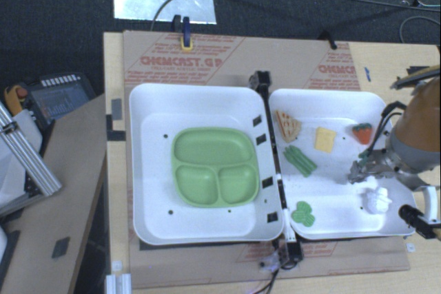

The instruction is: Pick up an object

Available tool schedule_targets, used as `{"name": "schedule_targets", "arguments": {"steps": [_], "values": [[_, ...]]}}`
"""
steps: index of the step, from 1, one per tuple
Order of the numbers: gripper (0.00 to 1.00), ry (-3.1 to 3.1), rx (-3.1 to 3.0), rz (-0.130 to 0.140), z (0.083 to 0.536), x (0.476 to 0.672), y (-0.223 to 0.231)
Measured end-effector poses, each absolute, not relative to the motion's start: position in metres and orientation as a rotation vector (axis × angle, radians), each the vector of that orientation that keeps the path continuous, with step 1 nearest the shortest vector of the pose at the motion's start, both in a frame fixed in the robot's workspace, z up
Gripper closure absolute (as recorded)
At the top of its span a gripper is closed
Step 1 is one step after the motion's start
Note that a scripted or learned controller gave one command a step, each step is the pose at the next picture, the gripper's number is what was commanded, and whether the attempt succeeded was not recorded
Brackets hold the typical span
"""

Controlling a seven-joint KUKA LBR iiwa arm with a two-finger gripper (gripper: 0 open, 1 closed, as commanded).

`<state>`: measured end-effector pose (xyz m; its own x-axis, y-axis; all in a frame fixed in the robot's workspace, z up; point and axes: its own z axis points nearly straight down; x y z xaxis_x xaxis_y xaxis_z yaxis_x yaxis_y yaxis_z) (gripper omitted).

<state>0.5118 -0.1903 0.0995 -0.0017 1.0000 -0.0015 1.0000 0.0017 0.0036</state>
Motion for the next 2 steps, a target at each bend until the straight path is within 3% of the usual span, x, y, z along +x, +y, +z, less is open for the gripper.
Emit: {"name": "schedule_targets", "arguments": {"steps": [2], "values": [[1.0,2.22,2.214,0.004,0.195,0.509,-0.202]]}}
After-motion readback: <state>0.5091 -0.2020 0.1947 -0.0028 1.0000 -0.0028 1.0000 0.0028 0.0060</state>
